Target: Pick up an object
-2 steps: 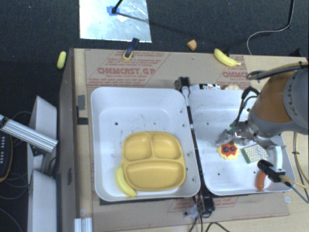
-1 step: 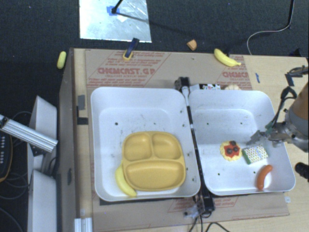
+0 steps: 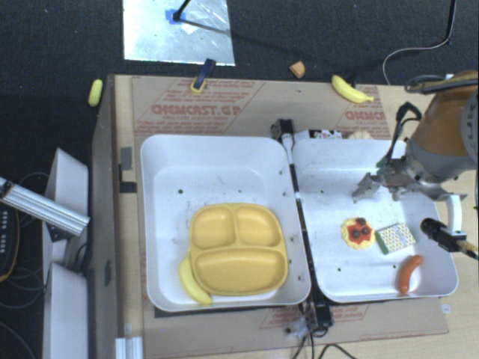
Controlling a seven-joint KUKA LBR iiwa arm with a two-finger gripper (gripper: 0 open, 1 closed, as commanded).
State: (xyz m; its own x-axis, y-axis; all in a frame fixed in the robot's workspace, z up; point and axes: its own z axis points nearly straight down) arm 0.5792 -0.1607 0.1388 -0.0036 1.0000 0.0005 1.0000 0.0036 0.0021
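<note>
Two shallow white bins sit side by side, seen from above. The left bin [image 3: 161, 200] holds a yellow three-compartment plastic tray [image 3: 238, 247] with a yellow toy banana [image 3: 192, 283] touching its lower left edge. The right bin [image 3: 329, 275] holds a small round yellow toy pizza [image 3: 358, 232], a green-and-white checked block [image 3: 394, 238] just beside it and an orange toy sausage [image 3: 407, 274] near the lower right corner. The grey two-finger gripper [image 3: 374, 183] hangs over the right bin's upper part, above the pizza, gripping nothing; how wide it stands I cannot tell.

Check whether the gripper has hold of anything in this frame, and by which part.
Nothing is held. The two-finger gripper hangs open above the right white bin's floor, apart from the round yellow pizza toy, with nothing between its fingers.
</note>
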